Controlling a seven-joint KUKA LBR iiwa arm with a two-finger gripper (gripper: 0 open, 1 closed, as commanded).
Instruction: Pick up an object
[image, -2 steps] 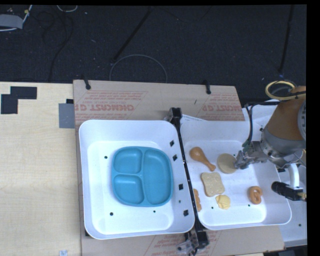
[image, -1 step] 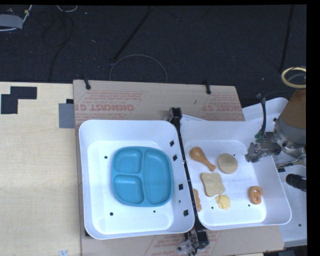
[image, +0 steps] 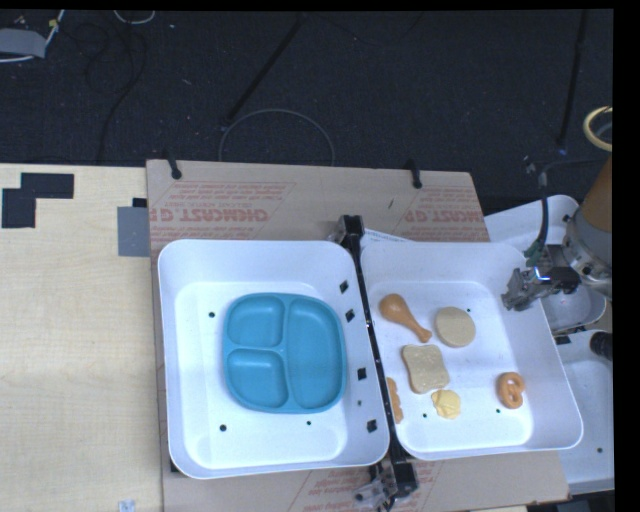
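White bins side by side: left bin (image: 190, 290) holds a blue tray (image: 283, 352), sitting flat in the middle. Right bin (image: 555, 400) has the pick candidates, spread loose and mostly apart, so each looks reachable from above: drumstick (image: 403, 315), round cookie (image: 454, 327), toast (image: 426, 367), yellow piece (image: 446, 403) just below the toast, pretzel (image: 511, 389) near the right wall, and a small tan bit (image: 394, 399) tight against the divider, probably the hardest grab. Gripper (image: 528, 282) sits at the right bin's upper-right rim, off to the side of the items, nothing seen in it; finger spread too small and dark, cannot tell. Task not started by the look of it; no target obvious yet.
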